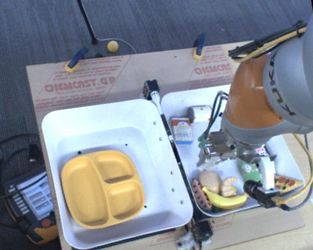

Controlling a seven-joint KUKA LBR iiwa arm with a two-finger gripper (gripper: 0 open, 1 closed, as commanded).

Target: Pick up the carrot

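Carrot: cannot tell where. Not identifiable among the items in the right bin point(221, 88), with the arm point(293, 87) lying over that bin's middle and right part.

Claw point(217, 150) low over the middle of the right bin, pointing toward the wall between the two bins. Apart or together: cannot tell from this angle. Nothing seen clamped in it.

Just below the claw, toward the near edge: two pale rounded bread-like pieces point(210, 181) side by side, and in front of them a yellow banana point(226, 201) lying crosswise against the near wall. Left of the banana, a dark red curved slice point(198, 194) close to the corner. Right of the claw, a green piece point(249, 170) partly under the wrist, and beyond it a pizza-like wedge point(288, 182) in the near right corner. Above the claw, toward the far wall: a small red and white carton point(182, 130) beside the left wall, and a white box point(199, 112) just behind it.

Orange band point(253, 96) wide and bright above the wrist, grey link rising off to the right. Black cable point(275, 197) looping under the wrist over the near edge of the bin.

In the left bin point(84, 118), a yellow divided tray point(101, 187) with three compartments, set toward the left wall.

Both bins on a brown board tabletop point(78, 84), held at its far edge by two blue clamps point(76, 59), with a small yellow ball point(112, 46) near the first clamp. Off the tabletop to the left, on grey carpet, a handheld control unit point(29, 199) with cables.
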